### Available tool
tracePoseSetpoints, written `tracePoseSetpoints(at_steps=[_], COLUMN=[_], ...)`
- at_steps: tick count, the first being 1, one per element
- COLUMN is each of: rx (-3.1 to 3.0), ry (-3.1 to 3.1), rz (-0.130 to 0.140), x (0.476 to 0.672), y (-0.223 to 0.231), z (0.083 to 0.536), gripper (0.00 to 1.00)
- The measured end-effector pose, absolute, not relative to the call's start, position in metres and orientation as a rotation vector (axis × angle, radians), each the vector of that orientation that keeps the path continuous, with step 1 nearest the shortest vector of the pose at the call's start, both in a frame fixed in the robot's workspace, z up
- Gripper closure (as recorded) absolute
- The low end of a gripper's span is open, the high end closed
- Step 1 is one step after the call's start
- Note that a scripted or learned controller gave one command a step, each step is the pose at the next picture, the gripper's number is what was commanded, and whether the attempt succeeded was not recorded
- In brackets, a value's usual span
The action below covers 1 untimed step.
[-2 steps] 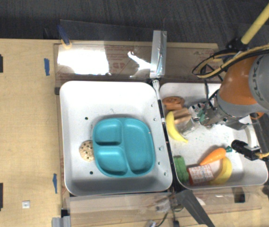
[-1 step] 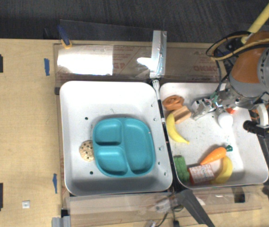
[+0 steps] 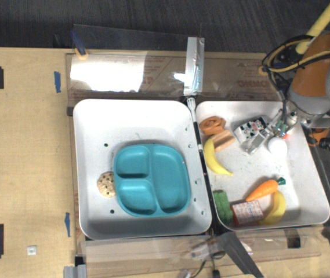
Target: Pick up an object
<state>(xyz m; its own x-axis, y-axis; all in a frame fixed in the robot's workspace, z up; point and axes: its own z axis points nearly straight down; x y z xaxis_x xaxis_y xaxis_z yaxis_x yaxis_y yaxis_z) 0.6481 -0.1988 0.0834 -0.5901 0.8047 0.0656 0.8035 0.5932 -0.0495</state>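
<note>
My gripper (image 3: 251, 139) reaches down-left from the grey and orange wrist into the upper middle of the right bin (image 3: 309, 172). Its tip hovers just right of a tan block (image 3: 223, 139) and an orange-brown round piece (image 3: 213, 124). A yellow banana (image 3: 216, 158) lies below those, near the bin's left wall. A small white object (image 3: 277, 146) rests beside the gripper on its right. Lower in the bin lie a carrot (image 3: 263, 189), a red-labelled can (image 3: 247, 212), a yellow fruit (image 3: 278, 208) and a green item (image 3: 221, 206). Nothing is visibly held.
The left bin (image 3: 95, 126) holds a teal divided plate (image 3: 151, 179) with a speckled cookie (image 3: 106, 184) by its left side. A clear plastic panel and a metal post (image 3: 194, 65) stand behind the bins. Yellow-black cables loop around the arm at top right.
</note>
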Motion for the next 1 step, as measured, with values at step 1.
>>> tracePoseSetpoints(at_steps=[1], rx=[-1.646], ry=[-2.68], rz=[-0.004], x=[0.5845], y=[-0.1463], z=[0.1312], gripper=[0.0])
